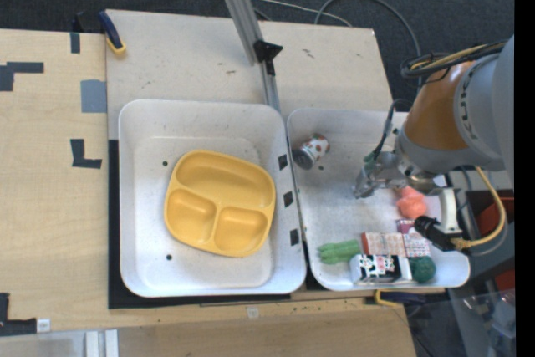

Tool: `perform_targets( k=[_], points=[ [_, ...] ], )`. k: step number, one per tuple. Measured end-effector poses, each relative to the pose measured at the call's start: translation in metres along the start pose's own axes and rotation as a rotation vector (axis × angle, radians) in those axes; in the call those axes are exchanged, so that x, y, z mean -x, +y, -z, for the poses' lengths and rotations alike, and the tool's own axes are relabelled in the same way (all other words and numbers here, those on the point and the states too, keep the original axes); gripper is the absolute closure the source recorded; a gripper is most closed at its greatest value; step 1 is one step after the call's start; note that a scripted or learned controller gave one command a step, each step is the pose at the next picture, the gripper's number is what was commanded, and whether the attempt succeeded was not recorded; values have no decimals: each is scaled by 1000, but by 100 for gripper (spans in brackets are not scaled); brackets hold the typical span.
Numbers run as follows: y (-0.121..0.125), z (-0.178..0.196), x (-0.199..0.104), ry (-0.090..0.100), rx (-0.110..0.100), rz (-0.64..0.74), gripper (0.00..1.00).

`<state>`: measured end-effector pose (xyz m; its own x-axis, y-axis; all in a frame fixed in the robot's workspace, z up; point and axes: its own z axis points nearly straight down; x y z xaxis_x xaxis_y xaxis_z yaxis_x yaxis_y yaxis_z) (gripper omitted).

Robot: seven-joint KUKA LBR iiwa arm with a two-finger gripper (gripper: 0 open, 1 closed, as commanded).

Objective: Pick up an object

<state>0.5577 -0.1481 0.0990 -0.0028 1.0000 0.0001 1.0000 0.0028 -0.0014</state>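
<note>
My gripper (365, 185) hangs over the middle of the right bin (334, 213), fingers pointing down at bare bin floor. A small red-and-white cup-like object (313, 150) lies to its upper left. An orange-pink soft item (411, 202) sits just right of the gripper, partly behind the arm. Along the bin's front edge lie a green object (338, 252), a pink patterned box (393, 244), a black-and-white box (378, 267) and a dark green ball (423, 268). I see nothing between the fingers.
The left bin (142, 180) holds a yellow divided plate (220, 201). A grey metal pole (242, 4) slants across the back of the bench to the bins' divider. Cables trail at the back right and by the arm.
</note>
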Motion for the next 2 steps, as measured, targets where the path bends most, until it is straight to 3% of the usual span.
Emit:
perform_targets(
  k=[2],
  points=[
    [-2, 92, -9, -1, 4, -1, 100]
  ],
)
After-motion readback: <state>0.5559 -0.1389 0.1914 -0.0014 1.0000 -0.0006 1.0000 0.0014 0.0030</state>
